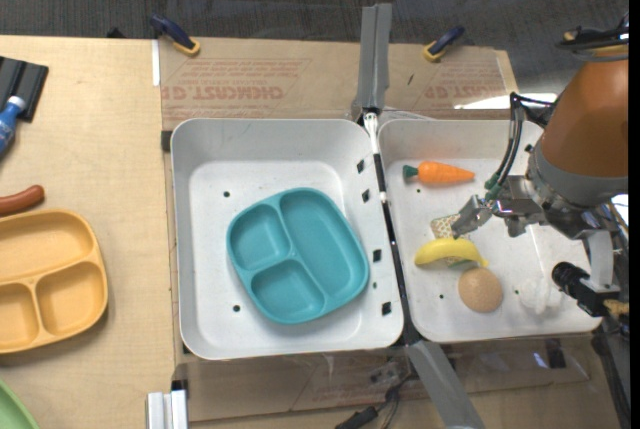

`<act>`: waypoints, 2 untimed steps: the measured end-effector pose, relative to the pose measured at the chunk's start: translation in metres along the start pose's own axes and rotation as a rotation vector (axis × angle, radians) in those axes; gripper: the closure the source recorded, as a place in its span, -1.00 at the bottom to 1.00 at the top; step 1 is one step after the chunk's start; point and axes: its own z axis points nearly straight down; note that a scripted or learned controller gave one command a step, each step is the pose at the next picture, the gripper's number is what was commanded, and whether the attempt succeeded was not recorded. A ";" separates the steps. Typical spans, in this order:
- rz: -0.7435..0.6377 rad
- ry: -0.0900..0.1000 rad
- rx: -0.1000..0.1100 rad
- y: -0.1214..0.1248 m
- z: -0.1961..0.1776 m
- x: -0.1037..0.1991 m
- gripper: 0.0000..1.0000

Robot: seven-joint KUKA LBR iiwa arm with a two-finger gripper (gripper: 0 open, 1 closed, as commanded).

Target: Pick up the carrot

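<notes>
Carrot (445, 174) lies far side of right bin (560, 322), clear of banana (449, 254). Claw (462, 220) between them, grasping nothing, grip state unclear. Best approach: shift farther, straddle carrot's middle across its width

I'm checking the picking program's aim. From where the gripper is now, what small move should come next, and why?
Probably shift the gripper toward the bin's far wall and slightly left, to sit over the carrot. Right now it hangs just above the banana, nearer that than the carrot, which lies untouched by the right bin's far wall.
</notes>
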 end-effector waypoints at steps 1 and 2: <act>-0.243 -0.001 -0.004 0.088 0.102 -0.016 -1.00; -0.584 0.002 0.008 0.146 0.102 -0.028 -1.00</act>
